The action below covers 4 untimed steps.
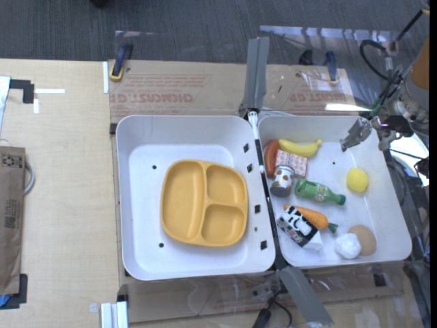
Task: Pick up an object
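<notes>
The right bin (392,197) holds several toy items. A yellow banana (299,145) lies at the back, with a red piece (271,157) and a checkered box (293,162) beside it. A small can (282,180), a green bottle (319,192) and a yellow lemon (357,179) sit mid-bin. A carrot (315,216), a black-and-white pack (297,226), a white ball (347,247) and a tan egg (365,236) lie at the front. My gripper (369,135) hangs over the bin's back right corner, above and behind the lemon, open, with nothing between its fingers.
The left bin (136,183) holds a yellow divided plate (203,202). A grey divider post (257,74) stands behind where the bins meet. Cables and the arm's body (410,87) crowd the right edge. A brown paper bag (12,217) lies on the bench at the far left.
</notes>
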Tool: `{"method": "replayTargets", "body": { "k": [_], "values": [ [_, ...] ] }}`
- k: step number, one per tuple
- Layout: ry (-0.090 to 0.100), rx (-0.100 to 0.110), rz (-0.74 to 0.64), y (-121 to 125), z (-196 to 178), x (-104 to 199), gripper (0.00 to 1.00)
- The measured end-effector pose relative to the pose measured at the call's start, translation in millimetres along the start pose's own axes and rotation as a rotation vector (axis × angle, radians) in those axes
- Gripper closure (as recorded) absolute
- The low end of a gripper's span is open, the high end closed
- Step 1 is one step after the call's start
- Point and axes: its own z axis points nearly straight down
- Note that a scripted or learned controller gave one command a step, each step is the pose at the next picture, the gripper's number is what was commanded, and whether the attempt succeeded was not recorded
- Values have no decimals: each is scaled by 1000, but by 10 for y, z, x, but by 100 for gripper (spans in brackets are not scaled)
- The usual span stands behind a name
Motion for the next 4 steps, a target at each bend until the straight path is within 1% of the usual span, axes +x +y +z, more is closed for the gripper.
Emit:
{"method": "replayTargets", "body": {
  "k": [1,2,3,4],
  "values": [
    [1,0,-46,-51,1182,-528,0],
    [1,0,-44,-46,1102,-534,100],
    [1,0,-148,-428,1593,121,100],
    [0,0,85,-1045,1616,589,100]
  ]
}}
